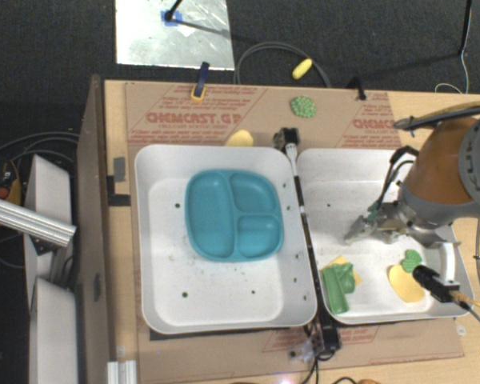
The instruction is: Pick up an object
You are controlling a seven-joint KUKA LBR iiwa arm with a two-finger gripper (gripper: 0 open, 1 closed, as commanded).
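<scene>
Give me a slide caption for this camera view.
Gripper low in right bin; blue divided plate in left bin.

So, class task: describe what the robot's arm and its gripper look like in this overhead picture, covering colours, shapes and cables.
The arm enters from the right as a thick, rounded body: grey at the outer edge, with a broad orange band above the wrist. Thin dark cables loop along its left side. Below the band sits a grey wrist section, and the gripper is a small cluster of dull metal parts with a hint of green, narrowing to a slim tip.
</scene>
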